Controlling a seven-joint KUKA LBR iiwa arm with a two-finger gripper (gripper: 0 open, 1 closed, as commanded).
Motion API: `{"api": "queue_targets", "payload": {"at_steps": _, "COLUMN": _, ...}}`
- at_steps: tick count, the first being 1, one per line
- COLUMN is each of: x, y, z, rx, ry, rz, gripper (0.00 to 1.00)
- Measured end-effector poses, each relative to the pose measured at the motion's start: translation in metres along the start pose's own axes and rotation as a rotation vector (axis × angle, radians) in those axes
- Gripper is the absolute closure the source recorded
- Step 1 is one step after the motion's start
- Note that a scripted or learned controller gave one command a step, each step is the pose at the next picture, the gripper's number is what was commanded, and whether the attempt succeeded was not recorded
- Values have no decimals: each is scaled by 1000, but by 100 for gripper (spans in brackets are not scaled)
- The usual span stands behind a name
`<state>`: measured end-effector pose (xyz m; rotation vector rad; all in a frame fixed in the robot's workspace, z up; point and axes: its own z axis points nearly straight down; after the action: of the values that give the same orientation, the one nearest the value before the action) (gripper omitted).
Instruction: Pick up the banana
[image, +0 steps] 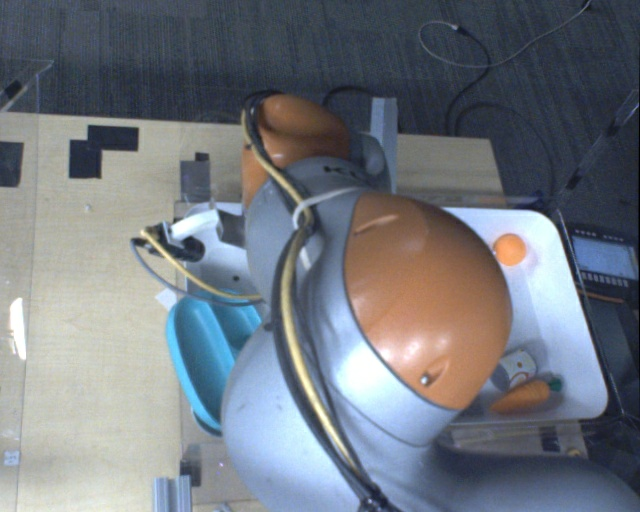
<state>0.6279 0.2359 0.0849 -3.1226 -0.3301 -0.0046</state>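
Fingers first, and I cannot tell whether they stand wide or narrow: the arm (400, 330) lies across the middle of my view and covers its own working end. Nearest to where that end should be, I see a white head (195, 228) with a yellow cable (160, 250) looping off it, over the left bin (225, 268).

Just below the head in that bin lies a blue bowl (205, 355), partly under the arm. The right bin (560, 232) holds an orange ball (510, 250) near its far corner and a carrot (522, 397) at its near edge, with a small grey and white piece (516, 364) just beside the carrot. Around both bins runs the pale wooden surface (90, 300).

Where the banana lies I cannot tell; I judge it is under the arm, since the bare parts of both bins carry nothing of that shape.

As for handling, I expect it to be light, fairly soft and smooth-skinned, bruising if squeezed hard and rolling on its curve if nudged. I would take it at the thick middle, across its narrow width and square to its long line, with a gentle squeeze, keeping off the tapering ends where it would slip out.
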Motion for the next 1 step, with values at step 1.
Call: {"api": "queue_targets", "payload": {"at_steps": 1, "x": 2, "y": 0, "z": -11, "rx": 1, "ry": 4, "rz": -2, "gripper": 100}}
